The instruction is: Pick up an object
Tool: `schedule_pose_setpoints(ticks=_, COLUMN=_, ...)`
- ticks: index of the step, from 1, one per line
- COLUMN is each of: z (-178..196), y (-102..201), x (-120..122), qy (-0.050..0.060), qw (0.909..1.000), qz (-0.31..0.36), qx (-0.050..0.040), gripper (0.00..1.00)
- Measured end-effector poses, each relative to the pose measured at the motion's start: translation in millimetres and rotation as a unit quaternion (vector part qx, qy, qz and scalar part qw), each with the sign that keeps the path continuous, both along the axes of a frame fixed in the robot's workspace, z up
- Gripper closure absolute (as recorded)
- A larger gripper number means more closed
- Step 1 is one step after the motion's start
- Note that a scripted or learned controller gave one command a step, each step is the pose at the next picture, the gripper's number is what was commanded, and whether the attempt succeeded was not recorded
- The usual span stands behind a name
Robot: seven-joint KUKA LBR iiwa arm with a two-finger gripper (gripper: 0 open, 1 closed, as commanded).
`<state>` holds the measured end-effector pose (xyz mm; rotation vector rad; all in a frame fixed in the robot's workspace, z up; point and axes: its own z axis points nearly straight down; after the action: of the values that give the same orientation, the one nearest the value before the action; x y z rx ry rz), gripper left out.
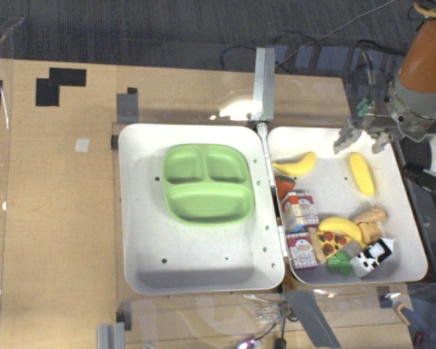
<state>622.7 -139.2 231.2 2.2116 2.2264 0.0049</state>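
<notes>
We see the arm (425,57) cut off by the right edge, so only its orange band and wrist show. The pincer (360,142) is too small and blurred for us to judge how its fingers stand. In the right bin (414,217) the pile near the front wall overlaps: the small cartons (299,211) carry print we cannot read, the red item (285,189) sits mostly hidden under the banana (296,165) and cartons, and the black-and-white toy (373,255) stays unclear. The cable (349,24) runs out past the top edge
</notes>
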Motion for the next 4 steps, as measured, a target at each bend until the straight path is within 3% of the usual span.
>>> schedule_pose_setpoints(ticks=1, z=-109.7, y=47.4, x=46.0, qy=0.002, qw=1.0000, qz=-0.010, qx=0.0004, gripper=0.00)
schedule_pose_setpoints(ticks=2, z=-18.8, y=42.7, x=47.8, qy=-0.002, qw=0.9986, qz=-0.052, qx=-0.0001, gripper=0.00)
schedule_pose_setpoints(ticks=3, z=-66.5, y=30.8, x=47.5, qy=-0.001, qw=0.9978, qz=0.066, qx=-0.0007, gripper=0.00)
schedule_pose_setpoints(ticks=4, z=-141.0, y=41.9, x=48.4, qy=-0.001, qw=0.9911, qz=0.133, qx=-0.0013, gripper=0.00)
